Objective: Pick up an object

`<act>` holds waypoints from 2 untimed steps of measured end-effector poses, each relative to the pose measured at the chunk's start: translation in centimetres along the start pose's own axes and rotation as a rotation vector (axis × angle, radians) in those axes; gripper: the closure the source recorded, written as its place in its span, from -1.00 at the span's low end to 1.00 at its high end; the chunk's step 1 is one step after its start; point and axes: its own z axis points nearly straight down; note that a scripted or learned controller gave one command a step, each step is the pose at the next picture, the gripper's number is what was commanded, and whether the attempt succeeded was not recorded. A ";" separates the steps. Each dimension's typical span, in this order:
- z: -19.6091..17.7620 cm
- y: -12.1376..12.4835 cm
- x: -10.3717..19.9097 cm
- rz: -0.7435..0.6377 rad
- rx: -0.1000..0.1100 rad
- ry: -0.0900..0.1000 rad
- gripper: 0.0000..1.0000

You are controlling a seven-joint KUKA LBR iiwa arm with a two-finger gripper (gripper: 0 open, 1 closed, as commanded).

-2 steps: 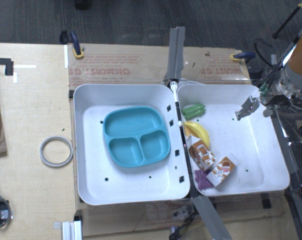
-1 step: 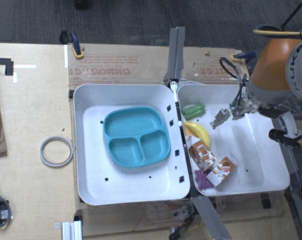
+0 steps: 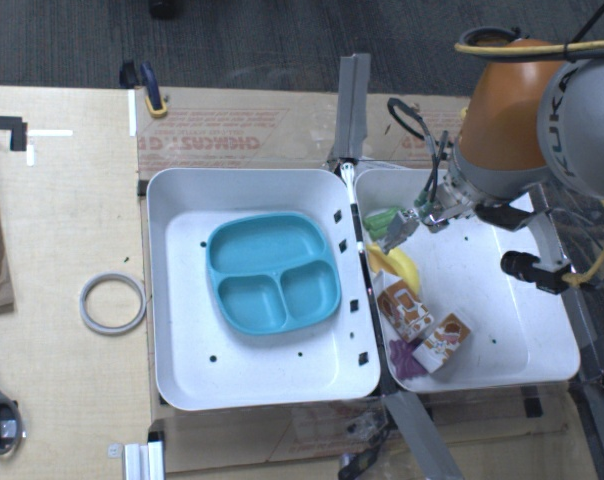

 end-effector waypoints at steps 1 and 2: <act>0.0 0.6 2.7 -0.101 0.001 0.000 -1.00; 0.0 -0.4 -2.7 -0.439 -0.001 -0.001 -1.00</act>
